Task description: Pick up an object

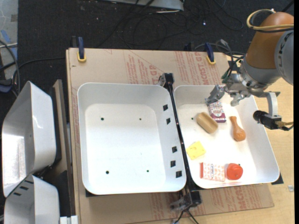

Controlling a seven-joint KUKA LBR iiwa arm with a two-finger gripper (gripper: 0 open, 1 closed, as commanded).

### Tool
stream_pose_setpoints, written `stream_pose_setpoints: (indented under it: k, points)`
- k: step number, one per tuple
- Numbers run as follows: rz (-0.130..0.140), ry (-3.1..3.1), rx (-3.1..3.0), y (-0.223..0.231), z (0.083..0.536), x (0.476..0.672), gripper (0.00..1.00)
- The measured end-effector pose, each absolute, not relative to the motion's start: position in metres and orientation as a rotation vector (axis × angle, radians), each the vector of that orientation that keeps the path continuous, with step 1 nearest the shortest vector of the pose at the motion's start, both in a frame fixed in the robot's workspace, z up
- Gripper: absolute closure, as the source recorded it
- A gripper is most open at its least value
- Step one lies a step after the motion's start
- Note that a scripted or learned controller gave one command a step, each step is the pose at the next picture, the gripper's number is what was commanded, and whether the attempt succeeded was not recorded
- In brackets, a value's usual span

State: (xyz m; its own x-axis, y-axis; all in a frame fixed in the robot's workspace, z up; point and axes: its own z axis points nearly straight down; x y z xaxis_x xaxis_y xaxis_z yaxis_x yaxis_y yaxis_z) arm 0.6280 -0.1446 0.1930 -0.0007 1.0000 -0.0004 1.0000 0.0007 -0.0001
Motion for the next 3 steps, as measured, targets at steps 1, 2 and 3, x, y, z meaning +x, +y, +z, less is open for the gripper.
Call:
stream_pose_setpoints:
  k: [1, 2, 3]
  points:
    - [-0.006, 2.232, 2.221, -0.111, 0.092, 0.613, 0.00]
    - [0.000, 2.223, 2.218, -0.113, 0.109, 0.616, 1.00]
    - [0.013, 2.225, 2.206, -0.062, 0.199, 0.647, 1.00]
